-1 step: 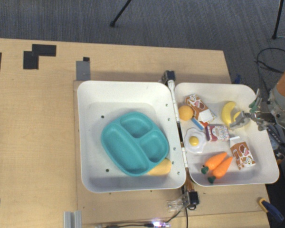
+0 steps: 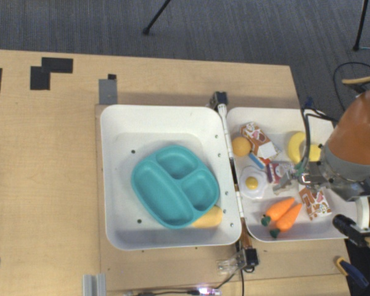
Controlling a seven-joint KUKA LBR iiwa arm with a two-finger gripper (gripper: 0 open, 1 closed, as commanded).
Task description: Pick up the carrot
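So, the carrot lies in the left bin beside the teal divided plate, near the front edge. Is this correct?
Not quite. The carrot lies in the right bin, near its front edge, not in the left one. The teal divided plate is alone in the left bin with a yellow item tucked at its rim. The camera view shows this.

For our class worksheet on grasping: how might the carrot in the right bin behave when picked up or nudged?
The carrot looks like a smooth moulded toy, so probably stiff and light. Its tapered round body may roll or slip from a pinch. It lies close to a packet, so a nudge could shift that too.
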